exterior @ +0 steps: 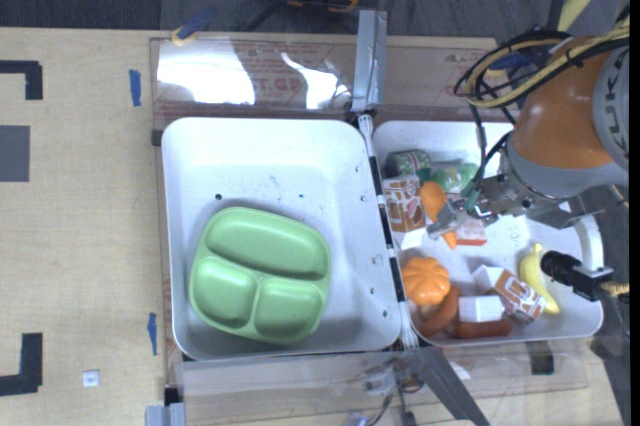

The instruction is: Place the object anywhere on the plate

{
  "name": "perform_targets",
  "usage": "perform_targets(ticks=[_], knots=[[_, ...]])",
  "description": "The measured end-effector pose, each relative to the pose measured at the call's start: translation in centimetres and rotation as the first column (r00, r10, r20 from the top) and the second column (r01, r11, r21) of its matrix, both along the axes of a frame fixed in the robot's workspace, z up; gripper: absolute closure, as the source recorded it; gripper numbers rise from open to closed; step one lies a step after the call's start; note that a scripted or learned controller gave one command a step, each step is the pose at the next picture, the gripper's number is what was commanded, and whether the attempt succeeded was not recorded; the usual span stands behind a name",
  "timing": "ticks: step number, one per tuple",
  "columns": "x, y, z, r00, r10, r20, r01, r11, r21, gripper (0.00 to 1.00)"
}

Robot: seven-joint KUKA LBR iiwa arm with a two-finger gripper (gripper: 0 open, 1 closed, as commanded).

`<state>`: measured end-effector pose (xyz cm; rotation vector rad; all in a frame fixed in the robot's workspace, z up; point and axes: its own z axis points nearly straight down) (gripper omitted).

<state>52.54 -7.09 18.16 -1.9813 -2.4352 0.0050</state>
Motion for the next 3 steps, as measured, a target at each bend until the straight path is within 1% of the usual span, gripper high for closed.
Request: perform_targets(ticks=[1, 2, 3], knots=[[-1.4, 7.3, 0.0, 0.992, -0.124, -0.005, 0.124, 0.992, 0.001, 1.00], [-1.7, 15.7, 0.0, 0.970, 0.242, -0.003, -0.242, 0.970, 0.002, 1.00], [-1.7, 15.7, 0.0, 0.970, 0.242, -0.002, -0.242, 0.970, 0.002, 0.00]])
